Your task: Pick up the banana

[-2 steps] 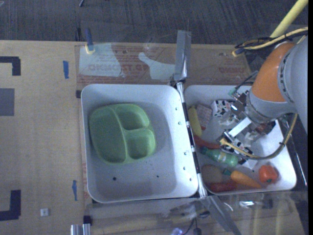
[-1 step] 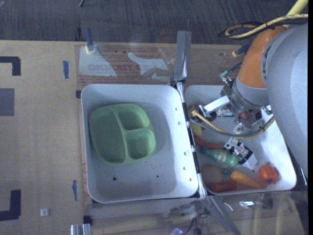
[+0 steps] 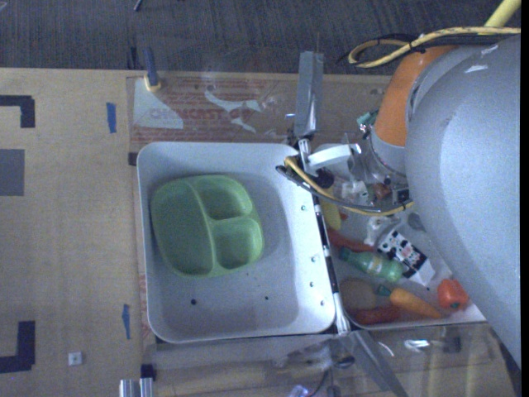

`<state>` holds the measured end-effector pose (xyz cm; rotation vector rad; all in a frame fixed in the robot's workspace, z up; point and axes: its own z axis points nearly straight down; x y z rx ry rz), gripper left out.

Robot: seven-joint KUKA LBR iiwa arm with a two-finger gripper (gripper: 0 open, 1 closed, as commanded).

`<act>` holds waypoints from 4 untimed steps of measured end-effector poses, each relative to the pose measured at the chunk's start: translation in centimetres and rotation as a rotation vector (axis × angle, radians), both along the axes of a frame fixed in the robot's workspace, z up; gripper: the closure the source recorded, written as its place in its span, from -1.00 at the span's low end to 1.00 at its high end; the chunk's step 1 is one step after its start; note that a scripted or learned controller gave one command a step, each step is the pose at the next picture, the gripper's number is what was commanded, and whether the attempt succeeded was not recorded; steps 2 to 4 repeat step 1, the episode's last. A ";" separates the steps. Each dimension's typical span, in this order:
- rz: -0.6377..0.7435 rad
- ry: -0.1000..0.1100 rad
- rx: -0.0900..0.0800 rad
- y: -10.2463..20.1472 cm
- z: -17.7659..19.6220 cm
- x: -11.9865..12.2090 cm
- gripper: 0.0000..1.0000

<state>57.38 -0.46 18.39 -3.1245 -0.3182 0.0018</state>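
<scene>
The banana (image 3: 331, 214) shows as a short yellow piece lying along the left wall of the right bin (image 3: 340, 304), partly covered by the gripper's cables. My gripper (image 3: 366, 188) hangs low over the upper part of that bin, just right of the banana and close above it. The grey arm with its orange band (image 3: 395, 110) hides much of the bin, and nothing can be made out in the gripper's grasp.
In the right bin lie a red chili (image 3: 349, 241), a green bottle (image 3: 374, 265), a black-and-white card (image 3: 402, 251), a carrot (image 3: 412, 303) and a red-orange vegetable (image 3: 451, 293). The left bin (image 3: 281, 304) holds a green divided plate (image 3: 207, 224).
</scene>
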 end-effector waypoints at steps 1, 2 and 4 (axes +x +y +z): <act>0.336 0.000 0.000 9.4 0.1 7.7 -1.00; 0.336 0.000 0.000 9.4 0.1 7.7 -1.00; 0.336 0.000 0.000 9.4 0.1 7.7 -1.00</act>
